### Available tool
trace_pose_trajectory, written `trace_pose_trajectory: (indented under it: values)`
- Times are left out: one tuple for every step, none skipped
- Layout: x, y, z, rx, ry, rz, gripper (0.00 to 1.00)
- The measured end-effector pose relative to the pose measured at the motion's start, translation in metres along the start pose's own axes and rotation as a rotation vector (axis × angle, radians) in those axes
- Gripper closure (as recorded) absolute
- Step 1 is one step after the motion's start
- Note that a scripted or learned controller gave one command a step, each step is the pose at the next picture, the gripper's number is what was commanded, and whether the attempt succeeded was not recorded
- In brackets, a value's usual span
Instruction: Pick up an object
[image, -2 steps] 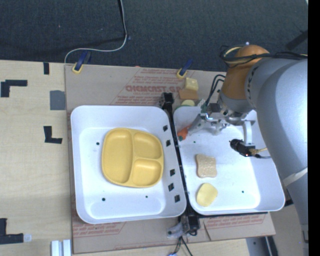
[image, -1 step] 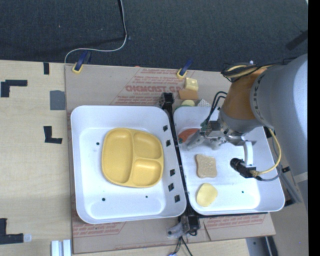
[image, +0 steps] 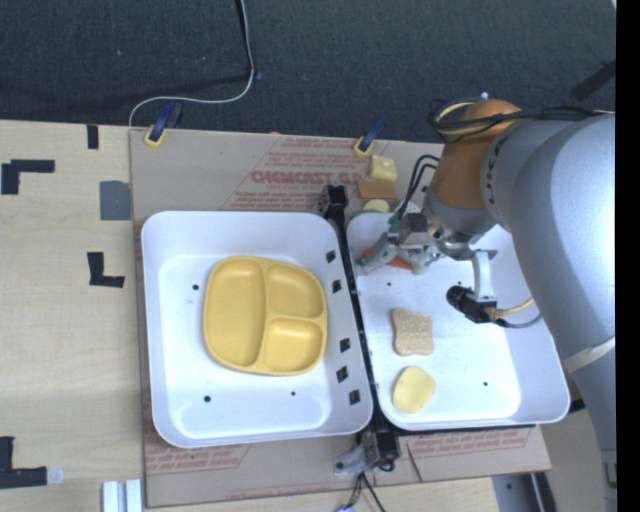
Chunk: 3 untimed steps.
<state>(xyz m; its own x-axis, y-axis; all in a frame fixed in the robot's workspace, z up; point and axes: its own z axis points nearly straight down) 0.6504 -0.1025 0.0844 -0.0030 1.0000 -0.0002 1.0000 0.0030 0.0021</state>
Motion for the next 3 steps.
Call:
trace_pose_trajectory:
  values:
    - [-0.005, 0.0154, 0.0008, 0.019, 0.0, -0.001, 0.0]
    - [-0.0048, 0.0153, 0.0006, 0.016, -0.001, 0.0, 0.0]
    - [-0.0032, 0.015, 0.0006, 0.016, -0.005, 0.002, 0.0]
